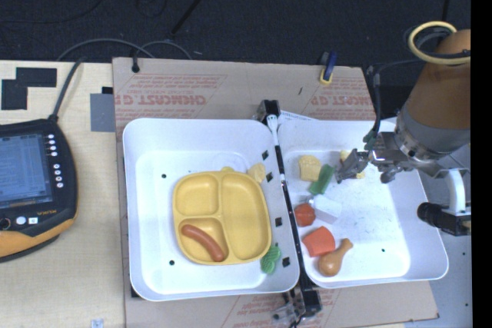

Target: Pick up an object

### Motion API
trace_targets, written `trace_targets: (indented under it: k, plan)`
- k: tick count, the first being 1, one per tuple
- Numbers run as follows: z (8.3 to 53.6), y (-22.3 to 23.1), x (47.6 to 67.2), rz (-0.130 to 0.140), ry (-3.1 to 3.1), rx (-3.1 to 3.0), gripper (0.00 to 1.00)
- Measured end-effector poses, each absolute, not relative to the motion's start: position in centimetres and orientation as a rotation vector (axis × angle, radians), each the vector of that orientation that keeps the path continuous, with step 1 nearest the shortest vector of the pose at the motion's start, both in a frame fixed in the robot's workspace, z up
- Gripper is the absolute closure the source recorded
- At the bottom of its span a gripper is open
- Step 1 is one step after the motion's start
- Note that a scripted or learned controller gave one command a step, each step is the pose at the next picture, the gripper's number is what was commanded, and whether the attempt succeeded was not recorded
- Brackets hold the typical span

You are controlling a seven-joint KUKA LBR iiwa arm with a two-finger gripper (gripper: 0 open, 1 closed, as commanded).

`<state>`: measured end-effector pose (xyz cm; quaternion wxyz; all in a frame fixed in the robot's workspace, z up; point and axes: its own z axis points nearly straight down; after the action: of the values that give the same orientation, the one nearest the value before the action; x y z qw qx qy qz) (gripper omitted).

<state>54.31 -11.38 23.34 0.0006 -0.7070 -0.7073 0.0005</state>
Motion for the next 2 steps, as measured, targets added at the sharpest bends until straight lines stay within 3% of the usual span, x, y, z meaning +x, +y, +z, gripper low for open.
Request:
trace_targets:
  k: [1,2]
  plan:
    - [21.5,-3.5,52.4,0.005,-2.222,-2.211,0.0]
    - [22.5,-4.0,52.5,0.006,-2.215,-2.219,1.0]
